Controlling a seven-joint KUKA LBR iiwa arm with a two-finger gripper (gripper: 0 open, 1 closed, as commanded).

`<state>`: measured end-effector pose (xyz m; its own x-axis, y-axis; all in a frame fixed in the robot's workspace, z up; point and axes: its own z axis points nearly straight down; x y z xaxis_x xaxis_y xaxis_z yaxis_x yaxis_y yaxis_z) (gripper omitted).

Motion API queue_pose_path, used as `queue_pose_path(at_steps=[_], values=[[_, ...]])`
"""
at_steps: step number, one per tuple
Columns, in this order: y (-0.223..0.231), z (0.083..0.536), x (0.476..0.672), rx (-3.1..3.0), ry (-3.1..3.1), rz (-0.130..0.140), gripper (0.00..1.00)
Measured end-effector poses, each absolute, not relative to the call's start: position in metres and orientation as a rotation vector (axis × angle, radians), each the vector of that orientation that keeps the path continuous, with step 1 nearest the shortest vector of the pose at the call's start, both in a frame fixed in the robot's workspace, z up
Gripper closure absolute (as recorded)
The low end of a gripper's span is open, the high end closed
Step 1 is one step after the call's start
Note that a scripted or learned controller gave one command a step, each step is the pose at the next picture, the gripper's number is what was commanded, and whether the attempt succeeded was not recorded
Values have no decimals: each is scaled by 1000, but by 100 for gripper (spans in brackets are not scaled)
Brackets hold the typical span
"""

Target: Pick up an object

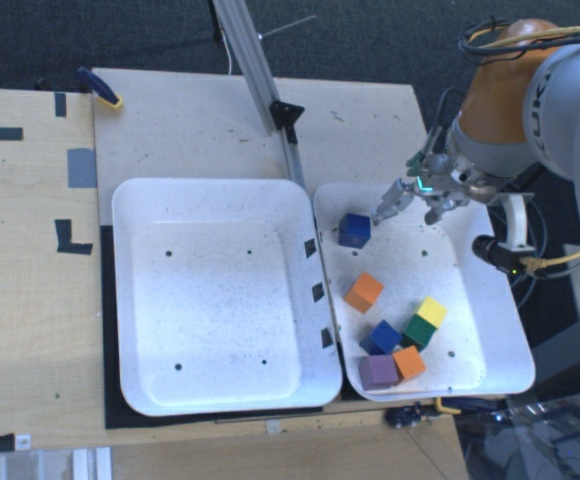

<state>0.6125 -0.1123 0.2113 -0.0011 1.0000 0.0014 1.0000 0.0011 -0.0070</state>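
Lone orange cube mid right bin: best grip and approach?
Come straight down on the orange cube and pinch two opposite flat side faces. It sits apart from the other blocks, with bare bin floor all round, so both fingers likely fit. Match its slight rotation.

A robotics lab: taped bench (30, 268), white bins (130, 208), aluminium camera pole (245, 43)

My two-finger pincer (411, 204) hung open over the right white bin's (490, 318) far edge, just beside a dark blue cube (354, 230), gripping nothing.
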Motion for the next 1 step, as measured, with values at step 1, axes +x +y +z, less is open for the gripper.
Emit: queue_pose_path(at_steps=[1], values=[[-112,214,614,-2218,-2223,2,0]])
